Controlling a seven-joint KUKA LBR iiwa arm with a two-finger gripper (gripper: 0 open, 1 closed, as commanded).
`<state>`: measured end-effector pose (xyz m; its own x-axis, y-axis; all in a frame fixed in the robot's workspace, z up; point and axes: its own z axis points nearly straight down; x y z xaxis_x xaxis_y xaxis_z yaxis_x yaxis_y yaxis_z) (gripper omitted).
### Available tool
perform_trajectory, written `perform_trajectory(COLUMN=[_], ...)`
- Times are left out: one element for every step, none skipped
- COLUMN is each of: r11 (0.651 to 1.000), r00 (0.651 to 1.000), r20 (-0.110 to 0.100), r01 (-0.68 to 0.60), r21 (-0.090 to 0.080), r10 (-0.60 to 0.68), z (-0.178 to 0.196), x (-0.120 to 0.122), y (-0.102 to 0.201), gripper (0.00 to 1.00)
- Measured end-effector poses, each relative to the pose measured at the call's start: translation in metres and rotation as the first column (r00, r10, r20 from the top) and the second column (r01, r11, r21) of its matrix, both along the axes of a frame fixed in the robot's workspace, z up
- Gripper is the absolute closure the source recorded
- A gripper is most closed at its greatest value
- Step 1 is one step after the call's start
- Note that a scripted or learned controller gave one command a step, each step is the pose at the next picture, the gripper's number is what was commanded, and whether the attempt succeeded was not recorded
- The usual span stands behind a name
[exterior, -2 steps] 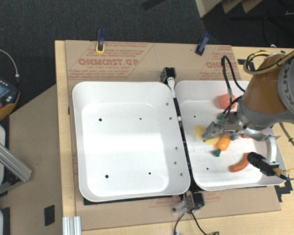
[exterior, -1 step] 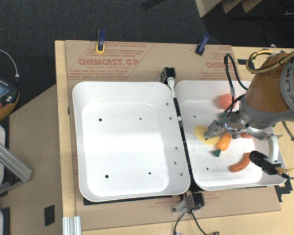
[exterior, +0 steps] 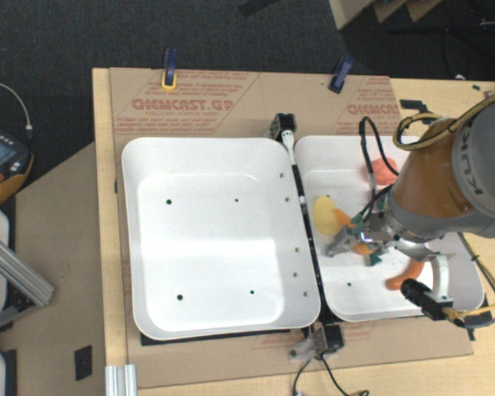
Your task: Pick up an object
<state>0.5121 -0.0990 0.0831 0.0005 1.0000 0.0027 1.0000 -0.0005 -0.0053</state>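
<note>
My gripper [exterior: 351,242] is low in the right bin [exterior: 346,299], near its left-centre, under the orange-banded wrist [exterior: 429,180]. A pale yellow rounded object [exterior: 323,212] lies just up and left of it, with a small orange piece [exterior: 341,218] against its right side, close to the gripper tip. A pink object [exterior: 386,170] sits further back, partly hidden by the arm. An orange object [exterior: 395,284] lies toward the bin's front right. A small green piece [exterior: 374,259] peeks out below the gripper. Nothing can be seen held.
The left bin [exterior: 148,221] sits beside the right one, with a black divider rail [exterior: 301,209] between them. Black cables [exterior: 371,143] loop over the back of the right bin. A black part of the arm [exterior: 425,299] hangs over the front right rim.
</note>
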Motion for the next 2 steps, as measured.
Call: perform_trajectory(r11=[1.000,1.000], r00=[1.000,1.000], r20=[0.007,0.011], r01=[0.001,-0.009], r21=[-0.002,0.000], r10=[-0.001,0.009], z=[0.012,0.106], x=[0.002,-0.033], y=[-0.001,0.091], gripper=[1.00,1.00])
